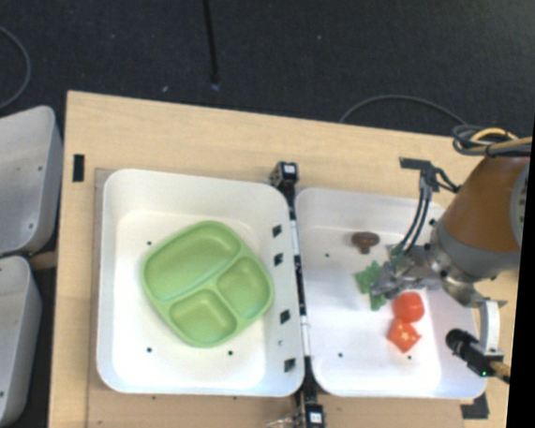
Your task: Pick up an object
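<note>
In the right bin point(346, 371) lie a small green object point(368, 280), two red pieces point(409, 307) point(403, 337) and a small brown object point(366, 239). My gripper point(395, 275) hangs low over this bin, right beside the green object and just above the upper red piece. The grey and orange arm point(482, 215) comes in from the right and hides part of the bin behind it.
The left bin point(113, 353) holds a green divided plate point(206, 282). A ridge with black clips point(291, 286) separates the two bins. Cables and a black fitting point(471, 352) sit at the right bin's right edge.
</note>
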`<action>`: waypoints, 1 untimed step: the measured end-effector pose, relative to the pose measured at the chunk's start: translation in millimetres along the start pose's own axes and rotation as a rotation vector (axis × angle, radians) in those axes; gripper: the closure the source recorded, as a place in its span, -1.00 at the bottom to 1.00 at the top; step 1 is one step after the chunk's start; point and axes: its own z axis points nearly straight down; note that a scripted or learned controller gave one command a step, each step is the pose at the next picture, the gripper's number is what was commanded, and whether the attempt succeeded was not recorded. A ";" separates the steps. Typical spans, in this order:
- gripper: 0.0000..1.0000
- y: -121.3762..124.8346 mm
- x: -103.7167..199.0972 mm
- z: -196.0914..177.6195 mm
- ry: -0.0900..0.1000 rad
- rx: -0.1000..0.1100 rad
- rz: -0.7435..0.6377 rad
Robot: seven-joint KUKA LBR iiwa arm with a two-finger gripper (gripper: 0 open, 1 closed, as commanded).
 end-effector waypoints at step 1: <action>1.00 1.8 -1.5 -35.2 0.000 0.002 0.000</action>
